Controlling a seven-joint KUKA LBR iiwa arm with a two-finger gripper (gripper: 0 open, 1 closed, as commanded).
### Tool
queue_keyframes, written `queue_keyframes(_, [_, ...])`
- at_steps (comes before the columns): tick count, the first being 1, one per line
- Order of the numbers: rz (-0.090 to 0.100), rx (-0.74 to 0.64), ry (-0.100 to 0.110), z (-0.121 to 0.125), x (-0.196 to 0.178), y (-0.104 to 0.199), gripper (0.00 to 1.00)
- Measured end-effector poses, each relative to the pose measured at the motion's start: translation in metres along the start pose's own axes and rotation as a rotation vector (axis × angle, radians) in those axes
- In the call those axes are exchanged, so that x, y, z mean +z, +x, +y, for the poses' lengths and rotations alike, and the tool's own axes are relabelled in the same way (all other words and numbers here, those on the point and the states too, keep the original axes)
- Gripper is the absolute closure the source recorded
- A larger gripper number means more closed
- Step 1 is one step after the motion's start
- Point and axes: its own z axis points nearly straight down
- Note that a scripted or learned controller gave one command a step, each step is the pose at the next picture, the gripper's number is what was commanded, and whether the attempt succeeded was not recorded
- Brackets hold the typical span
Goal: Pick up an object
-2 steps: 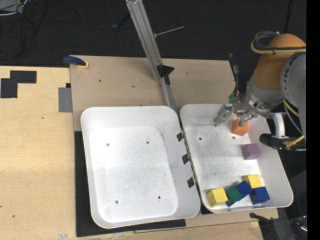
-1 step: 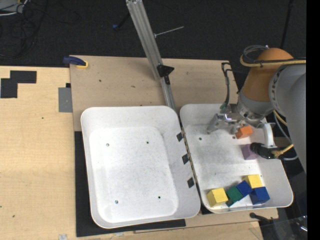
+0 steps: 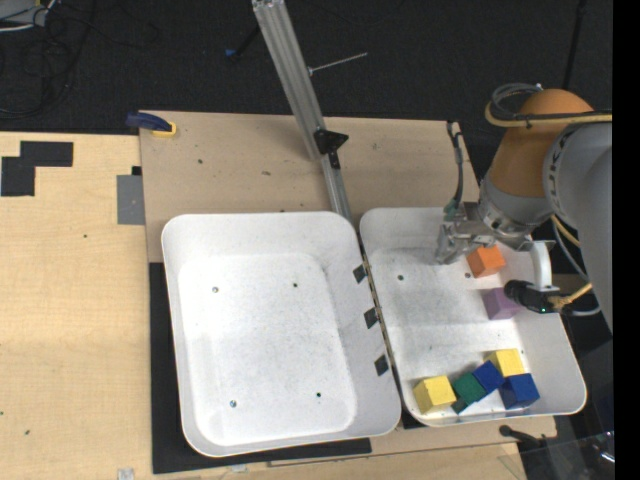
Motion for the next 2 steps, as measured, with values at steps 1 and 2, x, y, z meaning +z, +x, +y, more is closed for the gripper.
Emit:
queue_keyframes(1, [-0.001, 0.007, -0.007, -0.008, -0.058, 0.001, 1.0])
queue_keyframes(2, [-0.002, 0.007, -0.006, -0.011, -0.102, -0.005, 1.0])
